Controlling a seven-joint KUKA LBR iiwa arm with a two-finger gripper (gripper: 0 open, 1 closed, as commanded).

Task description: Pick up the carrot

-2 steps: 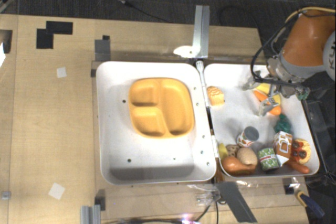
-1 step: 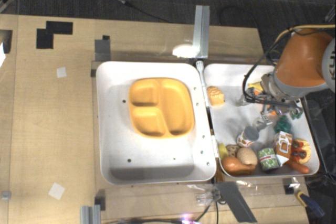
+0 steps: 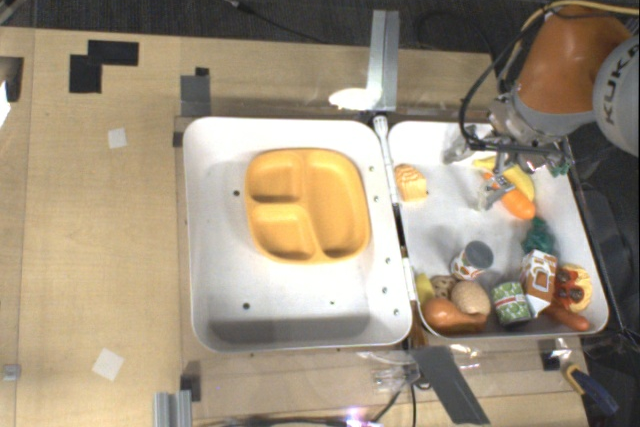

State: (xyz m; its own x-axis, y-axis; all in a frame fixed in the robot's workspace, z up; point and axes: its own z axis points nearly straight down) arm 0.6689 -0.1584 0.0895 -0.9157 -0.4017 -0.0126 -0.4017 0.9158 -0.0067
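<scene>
Carrot sits at about 2 o'clock in the right bin, touching a yellow piece. The gripper hangs right at it, around 10 o'clock; can't tell how it's set. The yellow tray sits in the left bin.

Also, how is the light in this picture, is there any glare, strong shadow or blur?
Camera view: a blown-out glare spot sits on the bench above the left bin; a soft shadow lies along that bin's near wall; the gripper and the small items around the carrot look slightly soft.
</scene>
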